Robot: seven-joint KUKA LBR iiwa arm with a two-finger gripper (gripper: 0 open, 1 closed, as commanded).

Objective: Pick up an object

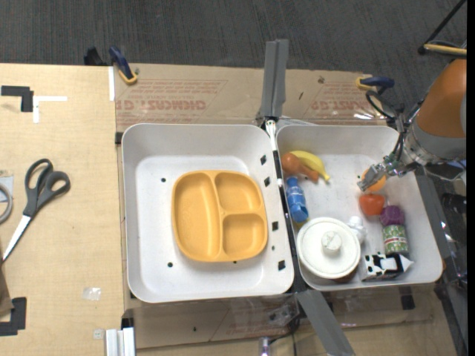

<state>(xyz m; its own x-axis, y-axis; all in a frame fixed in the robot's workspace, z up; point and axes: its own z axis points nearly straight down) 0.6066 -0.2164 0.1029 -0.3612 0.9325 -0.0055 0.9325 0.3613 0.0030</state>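
Observation:
The right bin [335, 141] holds a yellow banana [308, 163], a blue bottle [296, 199], a round white lidded bowl [329, 246], a red tomato-like ball [372, 203], a purple grape bunch [392, 215], a green-labelled jar [395, 238] and a black-and-white carton [385, 265]. My gripper [375, 176] hangs low over the right part of this bin, just above the red ball. A bit of orange shows under its tip, and I cannot make out whether that is held. The grey arm with its orange band [447, 99] reaches in from the right.
The left bin [141, 199] holds a yellow divided plate [220, 215]. Scissors [33, 195] lie on the wooden bench at far left. A grey bar [274, 80] stands behind the wall where the two bins meet. Blue clamps [122, 64] sit along the back edge.

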